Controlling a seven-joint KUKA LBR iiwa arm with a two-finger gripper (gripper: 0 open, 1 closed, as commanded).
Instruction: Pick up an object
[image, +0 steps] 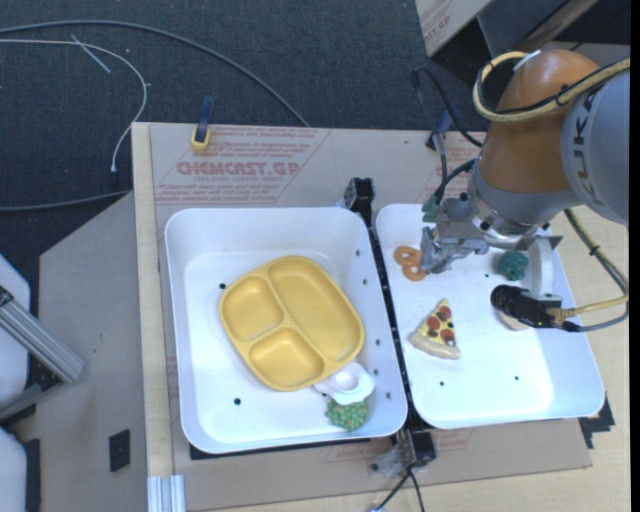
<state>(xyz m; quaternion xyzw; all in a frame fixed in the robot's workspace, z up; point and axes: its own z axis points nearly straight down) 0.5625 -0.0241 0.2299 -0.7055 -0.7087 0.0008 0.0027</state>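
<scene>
Over the upper left part of the right bin (500, 395), the gripper (437, 256) hangs low, pointing down at the white floor. Whether the claw is spread or pressed together I cannot tell from this slant, and nothing can be seen pinched in it. Just to its left, close against it, lies a small orange pretzel (407, 260), flat on the bin floor near the wall shared with the other bin. Below the gripper, nearer the camera, a toy pizza slice (438, 330) lies flat with its crust toward the lower right, apart from the pretzel. To the gripper's right a small teal piece (514, 265) sits on the bin floor, partly under the arm's wrist. The grey arm (540, 130) with its orange band rises from the gripper toward the upper right corner of the view.

Across the shared wall, the left bin (195, 300) holds a yellow divided plate (290, 320) with three compartments, lying tilted across the bin's middle. A small white cup-like piece (346, 381) touches the plate's lower corner, and a green leafy piece (350, 413) sits just below that, against the bin's near wall. Both bins rest on a pale board (250, 170) printed with red lettering. A blue and yellow clamp (203, 130) grips the board's far edge, well apart from the bins
</scene>
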